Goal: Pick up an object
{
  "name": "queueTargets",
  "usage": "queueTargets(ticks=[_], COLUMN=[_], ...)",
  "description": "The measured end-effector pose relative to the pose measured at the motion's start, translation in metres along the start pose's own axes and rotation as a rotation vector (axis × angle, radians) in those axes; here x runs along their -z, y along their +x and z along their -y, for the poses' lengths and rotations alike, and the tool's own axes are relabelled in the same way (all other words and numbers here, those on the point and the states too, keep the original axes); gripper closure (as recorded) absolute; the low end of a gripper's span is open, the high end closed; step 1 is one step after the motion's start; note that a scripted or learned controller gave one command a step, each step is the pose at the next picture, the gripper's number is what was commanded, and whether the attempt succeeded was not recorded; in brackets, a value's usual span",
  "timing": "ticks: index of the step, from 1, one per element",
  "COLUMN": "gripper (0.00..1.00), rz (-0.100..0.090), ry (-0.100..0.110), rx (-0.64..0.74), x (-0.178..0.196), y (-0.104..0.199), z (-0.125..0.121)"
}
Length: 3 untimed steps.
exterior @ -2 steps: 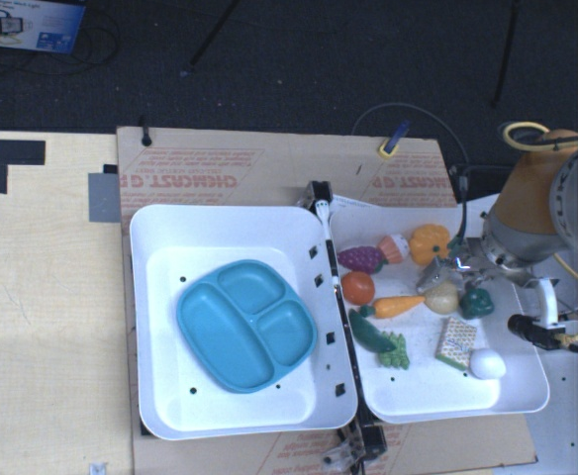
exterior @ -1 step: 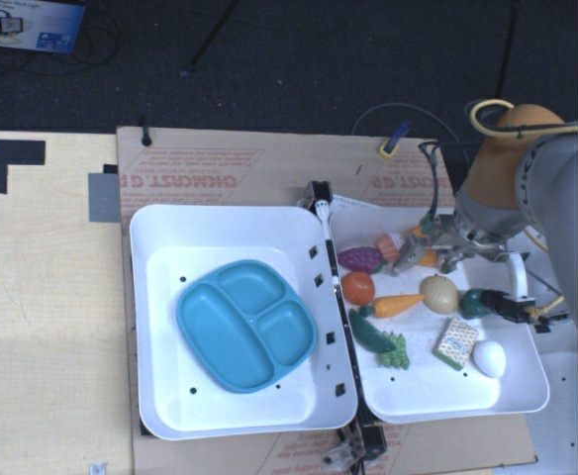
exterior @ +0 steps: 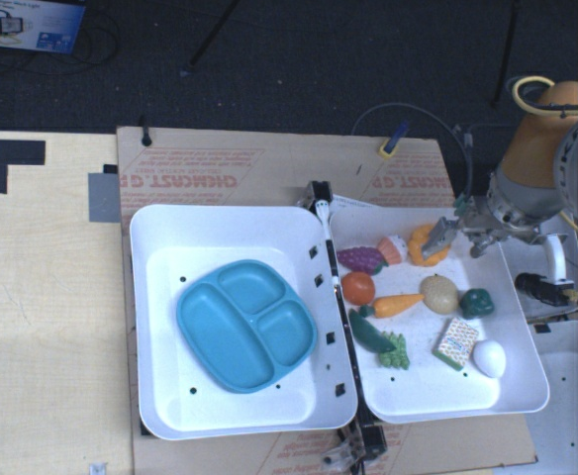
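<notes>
My gripper [exterior: 459, 241] hangs over the far edge of the right bin [exterior: 527, 389], fingers open and nothing between them. Its left finger [exterior: 441, 234] is right by an orange toy [exterior: 424, 247]; I cannot tell whether they touch. Spread through that bin are purple grapes [exterior: 360, 259], a pink piece [exterior: 389, 251], a tomato [exterior: 358, 288], a carrot [exterior: 398, 305], a potato [exterior: 438, 293], a green pepper [exterior: 476, 303], a cucumber [exterior: 365, 332], broccoli [exterior: 396, 349], a patterned box [exterior: 457, 342] and a white egg [exterior: 488, 358].
The left bin [exterior: 160, 265] holds a blue divided plate [exterior: 247, 323]. A black hinge strip [exterior: 334, 305] runs between the two bins. Both bins rest on a cardboard sheet [exterior: 230, 171] on the bench.
</notes>
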State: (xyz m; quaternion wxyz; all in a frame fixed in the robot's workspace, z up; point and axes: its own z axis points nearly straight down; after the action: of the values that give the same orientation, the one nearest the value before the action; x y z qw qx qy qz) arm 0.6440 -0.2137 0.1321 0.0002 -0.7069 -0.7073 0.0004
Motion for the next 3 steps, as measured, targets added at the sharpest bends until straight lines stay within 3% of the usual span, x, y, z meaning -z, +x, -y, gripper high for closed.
queueTargets(ticks=[1,2,3], gripper=[0.00,0.00,0.00], rz=[-0.001,-0.003,-0.001], ry=[0.001,0.012,0.001], rx=[0.000,0.001,0.000], x=[-0.045,-0.046,-0.045], y=[0.001,0.039,0.000], z=[0.052,0.002,0.000])
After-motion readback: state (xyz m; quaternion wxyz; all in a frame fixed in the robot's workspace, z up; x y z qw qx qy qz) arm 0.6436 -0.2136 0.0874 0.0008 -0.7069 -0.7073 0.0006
